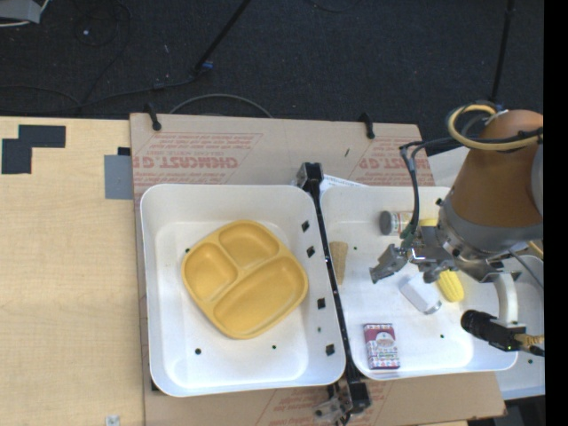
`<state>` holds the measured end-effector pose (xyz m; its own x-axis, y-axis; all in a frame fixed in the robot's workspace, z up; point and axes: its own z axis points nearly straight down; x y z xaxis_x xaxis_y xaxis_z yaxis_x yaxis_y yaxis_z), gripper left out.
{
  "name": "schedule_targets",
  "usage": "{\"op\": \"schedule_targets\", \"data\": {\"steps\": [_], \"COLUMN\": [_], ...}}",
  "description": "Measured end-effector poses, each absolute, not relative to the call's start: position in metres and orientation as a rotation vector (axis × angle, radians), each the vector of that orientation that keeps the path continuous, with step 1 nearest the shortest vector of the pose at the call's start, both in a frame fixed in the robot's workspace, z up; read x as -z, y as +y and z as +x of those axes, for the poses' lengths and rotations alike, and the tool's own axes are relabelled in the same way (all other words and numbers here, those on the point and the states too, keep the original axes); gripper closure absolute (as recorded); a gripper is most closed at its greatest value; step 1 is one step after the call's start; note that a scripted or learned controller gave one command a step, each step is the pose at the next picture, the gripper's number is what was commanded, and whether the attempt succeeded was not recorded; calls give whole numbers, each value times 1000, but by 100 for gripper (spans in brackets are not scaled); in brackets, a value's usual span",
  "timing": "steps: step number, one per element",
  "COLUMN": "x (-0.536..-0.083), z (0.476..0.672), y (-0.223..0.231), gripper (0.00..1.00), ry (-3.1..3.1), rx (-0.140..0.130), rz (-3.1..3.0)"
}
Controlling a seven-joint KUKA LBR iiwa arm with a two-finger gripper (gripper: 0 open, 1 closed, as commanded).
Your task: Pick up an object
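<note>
The gripper [390, 263] hangs low in the right bin [417, 371], its grip unreadable from here, just beside what looks like a clear bottle [420, 295]; it should centre squarely over that before closing.

Yellow tray [246, 278], white left bin [177, 344], white right bin [426, 349], red-and-white box [382, 345], grey arm [493, 198] banded orange

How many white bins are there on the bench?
2. The left bin holds a yellow divided plate. The right bin sits right beside it and has a small red box near its front edge.
</note>
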<state>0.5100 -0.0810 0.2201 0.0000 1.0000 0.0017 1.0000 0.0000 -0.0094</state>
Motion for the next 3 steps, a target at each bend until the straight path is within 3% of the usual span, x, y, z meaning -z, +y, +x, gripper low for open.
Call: {"op": "schedule_targets", "data": {"steps": [2, 3], "x": [-94, -107], "z": [510, 511], "y": [-89, -90], "gripper": [0, 100], "ry": [-2215, -2211], "rx": [-8, -6], "rz": [-2216, -2223]}}
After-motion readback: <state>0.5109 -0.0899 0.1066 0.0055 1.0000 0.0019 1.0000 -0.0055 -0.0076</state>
